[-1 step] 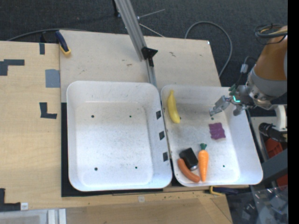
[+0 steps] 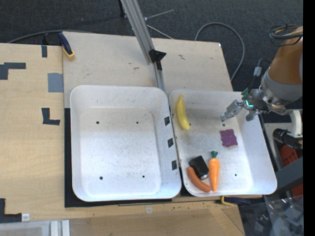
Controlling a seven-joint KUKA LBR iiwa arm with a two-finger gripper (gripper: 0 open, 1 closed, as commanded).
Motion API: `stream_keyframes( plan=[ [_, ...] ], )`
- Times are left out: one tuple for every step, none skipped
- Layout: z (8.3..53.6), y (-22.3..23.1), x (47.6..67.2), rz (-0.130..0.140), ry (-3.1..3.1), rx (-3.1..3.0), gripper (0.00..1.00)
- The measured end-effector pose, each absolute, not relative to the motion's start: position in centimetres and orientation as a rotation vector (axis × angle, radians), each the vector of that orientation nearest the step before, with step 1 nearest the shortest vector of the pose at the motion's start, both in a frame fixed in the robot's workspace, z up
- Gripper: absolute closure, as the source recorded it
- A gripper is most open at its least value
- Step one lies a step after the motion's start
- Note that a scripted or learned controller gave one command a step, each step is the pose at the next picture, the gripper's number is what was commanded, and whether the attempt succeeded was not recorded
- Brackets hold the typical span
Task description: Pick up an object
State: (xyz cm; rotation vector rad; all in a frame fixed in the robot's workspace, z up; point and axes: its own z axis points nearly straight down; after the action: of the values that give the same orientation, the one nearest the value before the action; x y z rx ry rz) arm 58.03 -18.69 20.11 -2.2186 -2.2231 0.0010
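The right bin (image 2: 256,146) holds a yellow banana (image 2: 182,113) near its left wall, a small purple block (image 2: 228,138) in the middle, and a cluster at the front. That cluster is an orange carrot (image 2: 214,173), a black object (image 2: 199,166) and a red-orange sausage-shaped piece (image 2: 198,180). My gripper (image 2: 239,115) hangs over the bin's back right area, just above and behind the purple block. It is open, with nothing between its fingers (image 2: 229,114).
The left bin (image 2: 78,132) sits beside the right one. A slanted metal pole (image 2: 140,28) comes down to the bins' shared back edge. Cables lie on the dark floor behind, and a yellow-blue clamp (image 2: 66,45) is at the bench's back left.
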Motion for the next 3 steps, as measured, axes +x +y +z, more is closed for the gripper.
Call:
stream_keyframes(
  plan=[
    [14.9,-19.6,57.4,0.007,-2.218,-2.218,0.00],
    [9.5,-19.5,57.3,0.005,-2.221,-2.219,0.00],
    [10.8,-19.4,57.4,0.003,-2.223,-2.218,1.00]
  ],
)
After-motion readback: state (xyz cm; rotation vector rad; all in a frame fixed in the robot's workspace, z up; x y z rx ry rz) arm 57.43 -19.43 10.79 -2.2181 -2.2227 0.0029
